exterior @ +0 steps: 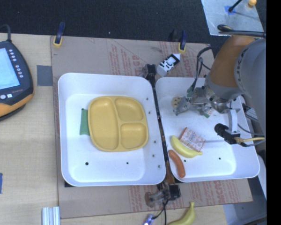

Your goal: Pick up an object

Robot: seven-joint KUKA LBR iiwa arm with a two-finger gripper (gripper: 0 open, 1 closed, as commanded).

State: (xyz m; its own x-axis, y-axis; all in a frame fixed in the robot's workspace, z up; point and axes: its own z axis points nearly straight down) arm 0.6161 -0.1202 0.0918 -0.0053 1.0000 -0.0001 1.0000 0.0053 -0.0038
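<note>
Claw [180, 105] low in the right bin [234, 170], near its back-left corner; finger spread can't be told, nothing seen in its grip. Below-right of it lie a packet [192, 138], a banana [182, 148] touching the packet, and a sausage [176, 163]. Far left: yellow tray [117, 123] in the left bin [70, 125].
</note>
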